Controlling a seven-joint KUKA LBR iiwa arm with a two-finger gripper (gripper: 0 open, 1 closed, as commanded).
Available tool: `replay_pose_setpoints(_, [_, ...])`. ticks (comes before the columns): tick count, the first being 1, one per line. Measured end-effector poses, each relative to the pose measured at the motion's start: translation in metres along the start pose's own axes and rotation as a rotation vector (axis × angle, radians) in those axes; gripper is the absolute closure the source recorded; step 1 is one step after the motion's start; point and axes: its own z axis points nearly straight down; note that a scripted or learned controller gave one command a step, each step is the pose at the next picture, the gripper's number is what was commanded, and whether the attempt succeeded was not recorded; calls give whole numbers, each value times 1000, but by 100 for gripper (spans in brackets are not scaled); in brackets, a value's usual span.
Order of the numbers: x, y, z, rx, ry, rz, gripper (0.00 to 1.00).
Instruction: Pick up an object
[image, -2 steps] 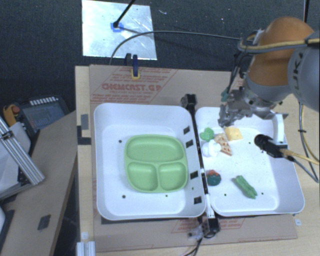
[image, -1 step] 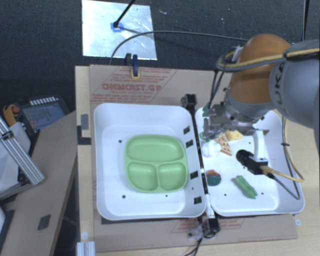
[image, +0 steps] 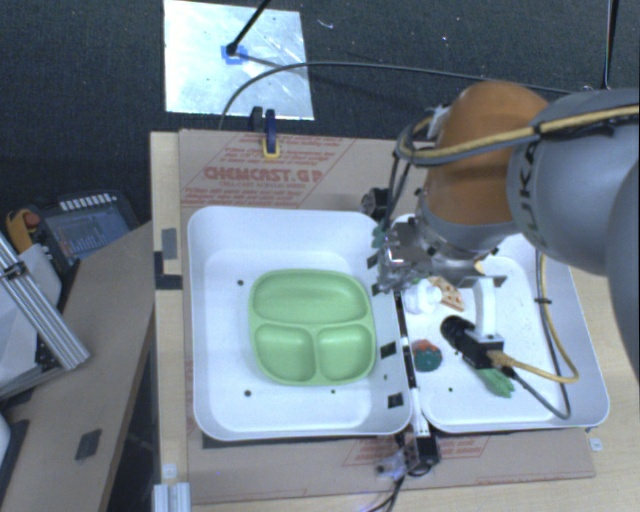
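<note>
My gripper (image: 398, 268) hangs low over the left edge of the right bin (image: 570, 400), close to the divider between the two bins. Just to its right lies a small white and orange item (image: 443, 296), partly covered by the wrist. A round teal and red object (image: 427, 356) sits nearer the front by the divider. A small green object (image: 496, 383) lies further to the right in the same bin. I see nothing held in the gripper.
The left bin (image: 215, 300) holds a pale green divided plate (image: 310, 326). The big grey and orange arm (image: 500, 160) covers the back of the right bin. A blue and yellow clamp (image: 268, 133) sits on the cardboard behind the bins.
</note>
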Motion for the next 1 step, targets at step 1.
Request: replay_pose_setpoints(1, [44,-30,24,2,0,0,100])
